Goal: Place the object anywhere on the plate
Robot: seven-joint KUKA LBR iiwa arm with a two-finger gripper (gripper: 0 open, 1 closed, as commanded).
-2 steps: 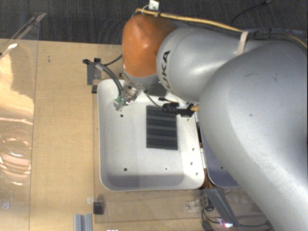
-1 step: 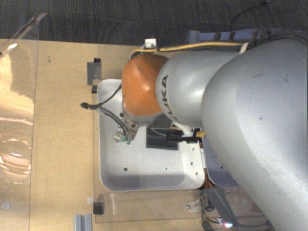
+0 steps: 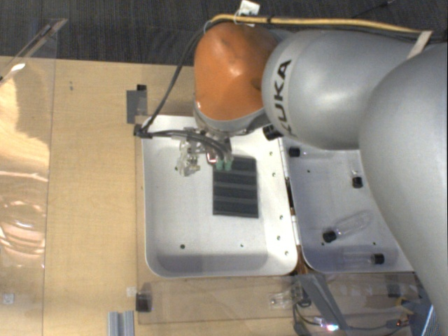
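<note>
Object (image 3: pixel 187 161) — small clear plastic item, as far as you can tell — lies in the left bin (image 3: pixel 210 257), upper-left part, just beside the tool (image 3: pixel 213 156). Dark ribbed plate (image 3: pixel 236 187) lies mid-bin, right of the object, apart from it. Tool hangs over the plate's top edge — its grip state you cannot tell. Right bin (image 3: pixel 350 257) holds a clear bottle (image 3: pixel 348 226).

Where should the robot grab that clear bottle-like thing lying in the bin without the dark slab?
Probably around its middle, coming straight down from above: the clear bottle-like object lies flat on the white bin floor, long and slim, so closing across its narrow width looks easiest.
</note>
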